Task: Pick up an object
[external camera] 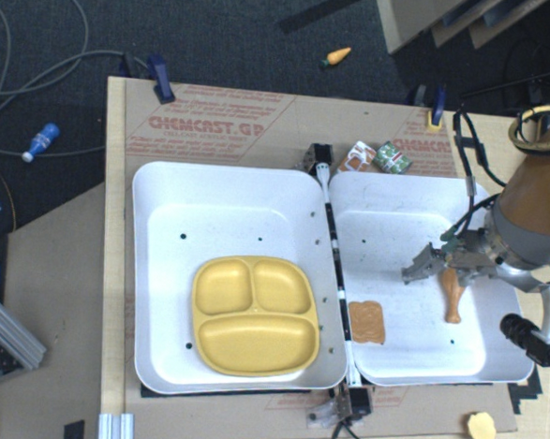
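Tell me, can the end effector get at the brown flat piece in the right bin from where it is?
Probably yes. The brown flat piece lies flat and apart by the right bin's left wall, nothing on it. The end effector hovers up-right of it; that wall may crowd a finger.

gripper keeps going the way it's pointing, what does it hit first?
The gripper points toward the picture's left and somewhat down, so most likely the bare floor of the right bin. The brown slice lies off that line. Depth is unclear from one view.

We see our gripper (438,263) over the right bin (406,364), a brown drumstick (452,294) beside it.
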